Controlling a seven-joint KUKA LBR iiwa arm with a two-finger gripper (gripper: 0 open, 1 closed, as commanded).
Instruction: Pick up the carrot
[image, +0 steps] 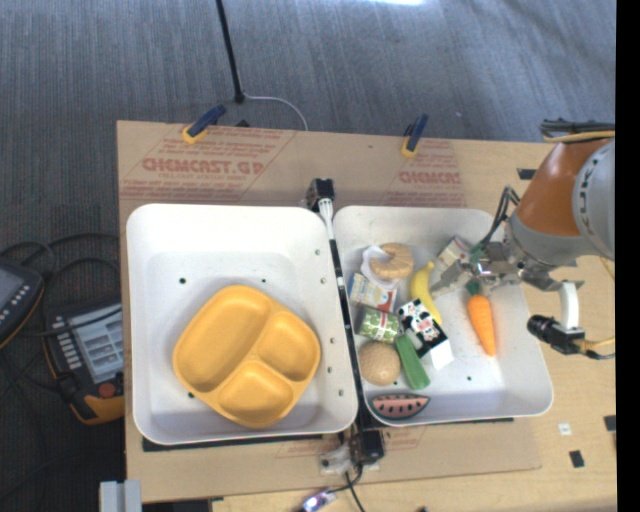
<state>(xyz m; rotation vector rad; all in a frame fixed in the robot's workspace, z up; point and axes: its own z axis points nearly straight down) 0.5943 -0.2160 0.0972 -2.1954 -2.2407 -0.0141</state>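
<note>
A robot claw hovers at the top end of a carrot in the right of two white bins on a bench.

In the left bin (150, 300) lies a yellow divided plate (248, 353). The right bin (520, 385) holds a cluster of toy food along its left side: a round bun (393, 259), a yellow banana (423, 285), a black-and-white cow-print carton (421, 322), a green vegetable (410, 362) and a watermelon slice (400, 405). Right of the cluster lies the carrot (483, 322), orange, tapered, with a small green top, pointing down and apart from the other items. The claw (462, 266) sits just above-left of the carrot's green end, its fingers spread and nothing between them. The grey arm (565, 205) with its orange band reaches in from the right.
</note>
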